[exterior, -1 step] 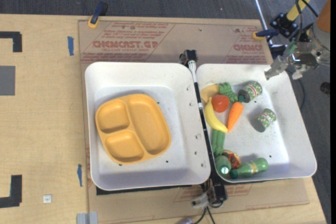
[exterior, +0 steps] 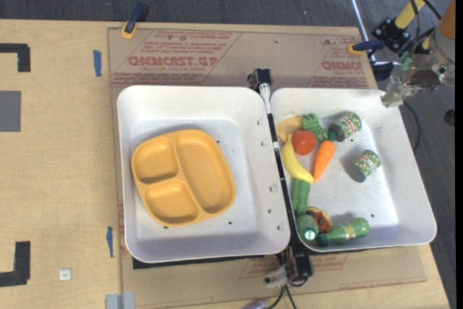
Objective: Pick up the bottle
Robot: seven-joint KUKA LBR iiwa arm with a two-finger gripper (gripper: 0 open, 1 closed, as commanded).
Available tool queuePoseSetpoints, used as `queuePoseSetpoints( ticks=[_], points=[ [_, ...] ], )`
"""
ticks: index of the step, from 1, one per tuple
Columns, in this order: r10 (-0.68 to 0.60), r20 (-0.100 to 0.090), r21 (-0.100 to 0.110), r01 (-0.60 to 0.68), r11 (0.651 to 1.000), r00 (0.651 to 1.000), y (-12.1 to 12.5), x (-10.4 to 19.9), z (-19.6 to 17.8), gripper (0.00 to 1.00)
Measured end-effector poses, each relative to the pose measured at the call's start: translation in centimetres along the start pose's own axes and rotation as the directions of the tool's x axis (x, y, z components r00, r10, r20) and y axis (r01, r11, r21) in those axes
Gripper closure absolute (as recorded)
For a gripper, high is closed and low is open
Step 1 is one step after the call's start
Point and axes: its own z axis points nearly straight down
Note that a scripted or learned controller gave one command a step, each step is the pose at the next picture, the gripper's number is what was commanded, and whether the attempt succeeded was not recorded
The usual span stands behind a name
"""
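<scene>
The bottle (exterior: 346,231) is green with a yellow label. It lies on its side near the front edge of the right bin (exterior: 405,155), its neck pointing left. The gripper (exterior: 393,95) hangs over the far right corner of that bin, well away from the bottle and above the bin's rim. Nothing shows between its tips.
The right bin also holds a banana (exterior: 295,163), a tomato (exterior: 304,142), a carrot (exterior: 323,159), two small cans (exterior: 346,125) (exterior: 366,163) and green vegetables (exterior: 299,193). A brownish toy (exterior: 316,217) touches the bottle's neck. The left bin (exterior: 145,108) holds a yellow divided plate (exterior: 182,175).
</scene>
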Motion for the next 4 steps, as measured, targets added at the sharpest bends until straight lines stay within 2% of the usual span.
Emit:
queuePoseSetpoints(
  ticks=[1, 2, 3, 4],
  points=[
    [-0.394, -0.003, 0.001, 0.394, 0.919, 0.919, -3.9, -0.5, 8.9, 1.00],
    [-0.573, 0.000, -0.003, 0.573, 0.819, 0.819, -8.9, -0.5, 12.6, 1.00],
    [-0.576, 0.001, -0.004, 0.576, 0.818, 0.818, -11.3, 6.2, 12.5, 1.00],
    [-0.575, 0.000, -0.004, 0.575, 0.818, 0.818, -11.3, 6.2, 12.6, 0.00]
  ],
)
